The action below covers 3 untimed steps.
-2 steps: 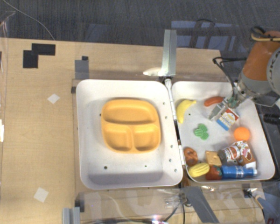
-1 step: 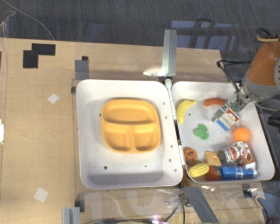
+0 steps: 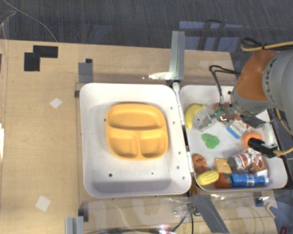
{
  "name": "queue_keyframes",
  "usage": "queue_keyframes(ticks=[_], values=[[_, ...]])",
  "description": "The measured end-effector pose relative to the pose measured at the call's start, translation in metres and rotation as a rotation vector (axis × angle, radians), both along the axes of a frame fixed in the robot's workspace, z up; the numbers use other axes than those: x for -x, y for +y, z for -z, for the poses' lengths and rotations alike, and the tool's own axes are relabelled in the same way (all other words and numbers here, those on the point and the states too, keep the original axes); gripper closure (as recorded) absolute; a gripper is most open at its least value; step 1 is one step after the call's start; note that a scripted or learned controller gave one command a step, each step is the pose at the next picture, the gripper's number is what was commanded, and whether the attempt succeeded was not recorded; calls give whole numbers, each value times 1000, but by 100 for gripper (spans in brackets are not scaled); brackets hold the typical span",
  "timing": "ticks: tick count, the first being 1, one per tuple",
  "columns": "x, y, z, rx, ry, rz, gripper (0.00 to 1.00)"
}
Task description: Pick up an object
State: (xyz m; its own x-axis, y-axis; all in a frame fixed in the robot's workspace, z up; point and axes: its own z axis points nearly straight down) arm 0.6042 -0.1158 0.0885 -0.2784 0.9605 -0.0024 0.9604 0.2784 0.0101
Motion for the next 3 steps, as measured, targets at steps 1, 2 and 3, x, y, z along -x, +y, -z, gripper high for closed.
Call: queue_keyframes(ticks=[1, 2, 3], values=[[-18, 12, 1, 0, 1, 95, 0], [-21, 13, -14, 3, -8, 86, 100], [-21, 13, -13, 3, -7, 85, 0]])
